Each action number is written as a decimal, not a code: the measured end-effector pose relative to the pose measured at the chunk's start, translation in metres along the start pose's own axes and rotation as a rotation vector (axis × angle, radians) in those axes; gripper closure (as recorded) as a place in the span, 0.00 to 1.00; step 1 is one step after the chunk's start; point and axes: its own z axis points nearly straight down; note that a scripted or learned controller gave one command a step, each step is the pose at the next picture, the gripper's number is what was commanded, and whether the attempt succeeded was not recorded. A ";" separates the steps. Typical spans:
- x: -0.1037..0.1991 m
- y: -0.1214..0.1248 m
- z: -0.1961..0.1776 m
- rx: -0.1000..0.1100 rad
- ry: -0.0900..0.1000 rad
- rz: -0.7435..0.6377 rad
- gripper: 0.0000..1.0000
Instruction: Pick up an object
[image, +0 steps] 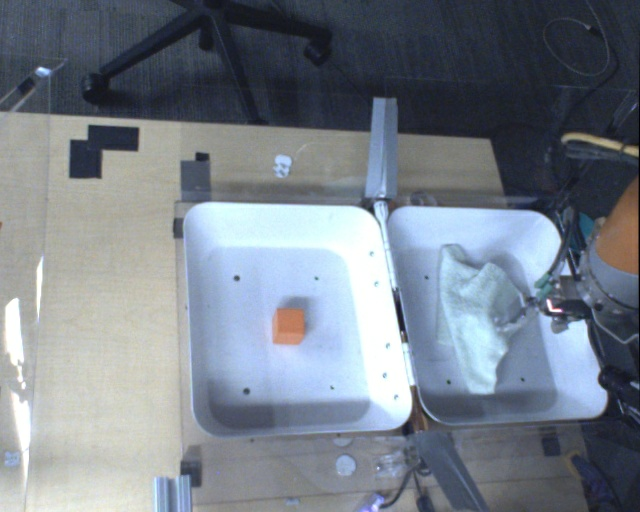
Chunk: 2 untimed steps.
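- White cloth (475, 315) lies crumpled in the right bin (500, 222); an orange cube (289, 326) sits alone in the left bin (270, 222).
- Gripper (522, 306) meets the cloth's right edge; whether its jaws are parted or closed cannot be told.
- Risk: limp fabric may slide free, or only a fold may lift.
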 end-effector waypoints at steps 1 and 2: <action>-0.001 0.018 0.110 -0.016 -0.003 0.017 0.00; 0.000 0.021 0.099 -0.023 -0.002 0.014 1.00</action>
